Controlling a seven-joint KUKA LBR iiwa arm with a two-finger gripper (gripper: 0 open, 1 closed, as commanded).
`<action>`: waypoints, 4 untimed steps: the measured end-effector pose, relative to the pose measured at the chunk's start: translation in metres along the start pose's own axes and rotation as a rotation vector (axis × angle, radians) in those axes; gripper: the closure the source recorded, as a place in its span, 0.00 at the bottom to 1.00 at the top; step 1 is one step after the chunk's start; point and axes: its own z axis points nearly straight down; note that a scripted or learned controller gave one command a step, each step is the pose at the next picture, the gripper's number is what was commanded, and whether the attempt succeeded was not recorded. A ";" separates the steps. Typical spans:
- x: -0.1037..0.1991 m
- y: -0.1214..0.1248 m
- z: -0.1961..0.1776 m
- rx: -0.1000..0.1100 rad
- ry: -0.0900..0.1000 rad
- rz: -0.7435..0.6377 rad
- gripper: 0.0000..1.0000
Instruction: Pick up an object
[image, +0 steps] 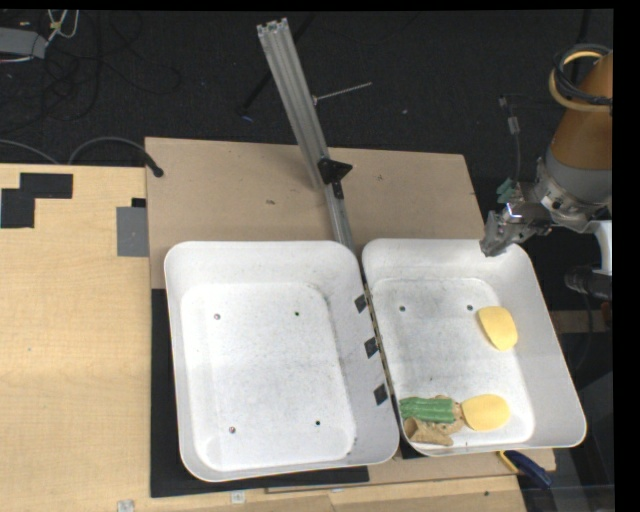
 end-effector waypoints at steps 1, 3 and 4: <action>0.053 -0.031 0.000 0.008 0.004 -0.002 1.00; 0.149 -0.077 -0.015 0.009 0.004 -0.003 1.00; 0.187 -0.099 -0.011 0.010 0.003 -0.002 1.00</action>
